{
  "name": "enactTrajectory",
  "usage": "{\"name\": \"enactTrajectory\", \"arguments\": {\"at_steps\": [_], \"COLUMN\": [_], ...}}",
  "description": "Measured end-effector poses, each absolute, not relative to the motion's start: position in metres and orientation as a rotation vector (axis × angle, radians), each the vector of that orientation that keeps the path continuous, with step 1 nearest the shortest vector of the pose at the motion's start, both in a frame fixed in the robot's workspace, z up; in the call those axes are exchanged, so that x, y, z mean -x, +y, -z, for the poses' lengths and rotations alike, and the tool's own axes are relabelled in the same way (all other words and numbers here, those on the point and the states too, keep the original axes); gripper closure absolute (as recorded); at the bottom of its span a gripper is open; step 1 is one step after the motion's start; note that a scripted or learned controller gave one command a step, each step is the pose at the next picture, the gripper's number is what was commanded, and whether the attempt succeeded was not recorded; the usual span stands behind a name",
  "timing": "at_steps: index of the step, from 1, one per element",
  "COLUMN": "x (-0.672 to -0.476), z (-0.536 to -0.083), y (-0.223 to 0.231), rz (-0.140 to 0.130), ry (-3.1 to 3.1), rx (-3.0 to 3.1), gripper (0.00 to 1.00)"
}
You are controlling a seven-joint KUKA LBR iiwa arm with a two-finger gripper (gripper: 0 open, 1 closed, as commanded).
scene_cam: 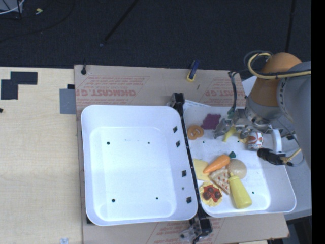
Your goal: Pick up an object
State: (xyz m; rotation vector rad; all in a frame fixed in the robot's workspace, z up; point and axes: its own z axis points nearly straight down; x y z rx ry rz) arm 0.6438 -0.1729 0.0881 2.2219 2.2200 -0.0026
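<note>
The arm (284, 93) was seen reaching in from the right, its orange band uppermost and its wrist bent down over the far part of the right bin (284, 202). The gripper (229, 131) was lowered close to the bin floor, just right of a purple block (211, 121); something small and yellow was seen at its tip, but whether it was held could not be told, nor how the gripper stood. A bagel (195, 132) lay near the bin's left wall, left of the gripper. A small can (254, 140) was placed just right of the gripper, under the wrist. Nearer, a carrot (217, 163) lay tilted across a cheese slice (200, 168), touching a round bun (237, 169). A waffle (220, 179), a small pizza (211, 194) and a yellow bottle (239, 192) were grouped at the near side. The left bin (94, 136) was set beside it, the two rims touching.
</note>
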Motion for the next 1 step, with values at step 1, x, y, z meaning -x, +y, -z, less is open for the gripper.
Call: {"name": "enactTrajectory", "arguments": {"at_steps": [1], "x": [-0.6434], "z": [-0.0874], "y": [-0.1470], "rz": [0.003], "ry": [2.226], "rx": [-2.222], "gripper": [0.00]}}
